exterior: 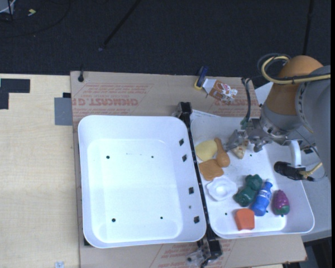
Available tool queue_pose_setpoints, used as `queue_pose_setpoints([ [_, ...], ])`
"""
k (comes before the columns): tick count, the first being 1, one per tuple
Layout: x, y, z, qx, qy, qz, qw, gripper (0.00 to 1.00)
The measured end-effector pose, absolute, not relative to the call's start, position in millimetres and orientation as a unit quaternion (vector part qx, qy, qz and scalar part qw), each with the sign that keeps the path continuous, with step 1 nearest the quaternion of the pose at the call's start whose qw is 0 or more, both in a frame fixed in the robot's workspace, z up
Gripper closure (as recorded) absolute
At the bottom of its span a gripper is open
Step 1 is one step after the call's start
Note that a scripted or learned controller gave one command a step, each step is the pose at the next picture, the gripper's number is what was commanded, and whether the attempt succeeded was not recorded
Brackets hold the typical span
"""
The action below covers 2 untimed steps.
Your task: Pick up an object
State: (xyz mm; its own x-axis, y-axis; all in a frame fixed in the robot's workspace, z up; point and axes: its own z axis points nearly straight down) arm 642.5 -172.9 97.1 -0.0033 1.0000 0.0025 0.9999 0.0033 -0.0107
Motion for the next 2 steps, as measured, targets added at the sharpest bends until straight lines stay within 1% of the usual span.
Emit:
queue_pose_setpoints([
  [2,642.5,-172.9,97.1,-0.706,-0.708,0.0029,0.005,0.0],
])
